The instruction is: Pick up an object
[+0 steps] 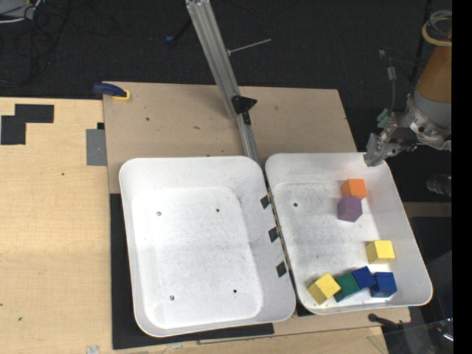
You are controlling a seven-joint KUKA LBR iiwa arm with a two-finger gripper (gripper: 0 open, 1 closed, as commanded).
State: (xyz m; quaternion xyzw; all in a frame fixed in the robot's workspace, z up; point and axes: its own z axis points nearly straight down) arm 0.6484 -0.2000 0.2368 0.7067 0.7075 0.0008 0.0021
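Several small blocks lie in the right bin (pixel 310 175). An orange block (pixel 355 188) sits near its far right, with a purple block (pixel 349 209) just in front of it. A yellow block (pixel 380 251) lies further forward. Along the front rim sit another yellow block (pixel 323 287), a green block (pixel 345 285) and two blue blocks (pixel 375 281). My gripper (pixel 375 153) hangs over the far right corner of this bin, above and right of the orange block. Nothing shows between its fingers.
The left bin (pixel 192 242) sits beside the right one, joined by black clips along the shared edge. A slanted aluminium rail (pixel 221 65) rises from behind the bins. The wooden bench extends to the left.
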